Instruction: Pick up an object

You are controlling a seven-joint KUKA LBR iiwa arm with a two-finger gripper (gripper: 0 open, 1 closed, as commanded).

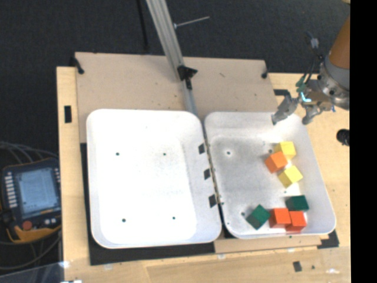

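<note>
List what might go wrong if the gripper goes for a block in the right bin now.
1. The orange block touches a yellow block, with another yellow block just below; the open gripper may pinch two or knock one aside.
2. The lower blocks, two green and two orange, crowd the bin's rim, so a finger may strike it.

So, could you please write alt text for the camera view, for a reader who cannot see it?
A grey robot arm's gripper, open and holding nothing, hangs over the far right corner of the right bin, which holds seven small blocks: two yellow, three orange and two green. The left bin sits beside it on a wooden bench.
</note>
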